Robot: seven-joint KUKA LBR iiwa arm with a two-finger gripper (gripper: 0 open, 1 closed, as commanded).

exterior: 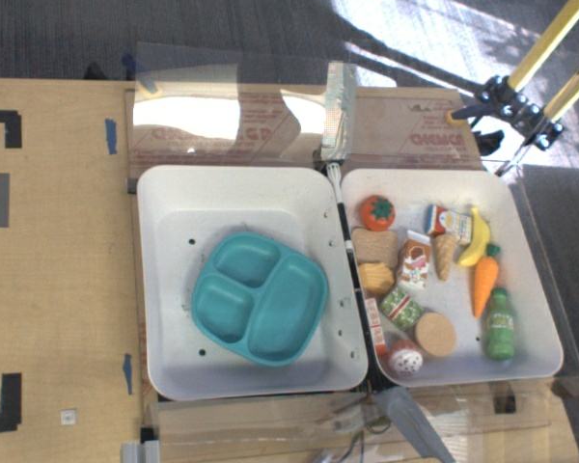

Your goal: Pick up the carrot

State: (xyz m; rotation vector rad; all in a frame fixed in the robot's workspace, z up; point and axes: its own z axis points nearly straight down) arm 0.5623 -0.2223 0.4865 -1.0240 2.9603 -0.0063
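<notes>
The carrot (483, 284) lies in the right bin (536, 258), close to that bin's right wall, with its thick orange end up beside a small green tuft and its tip pointing down toward the near edge. It is hemmed in on most sides: the banana (476, 239) curves just above it, the green bottle (499, 326) lies just below and to its right, and a cone-shaped toy (447, 255) sits just to its left, so a grasp would probably go best across the carrot's narrow width, where the least clutter stands in the way. The rest of the toy food is heaped toward the bin's left and middle: a tomato (375, 212) at the top, bread-like pieces (374, 249) under it, and a round tan disc (435, 335) near the bottom. That leaves the carrot one of the more exposed pieces. The left bin (164, 210) holds a teal divided tray (260, 299), set at a slant in the middle, likely as a place for things to go. The arm has not reached in over the bins, so I cannot tell how the fingers stand. A yellow-and-black frame (521, 104) at the upper right may be a stand, though it is hard to make out. The pick seems not yet begun.
</notes>
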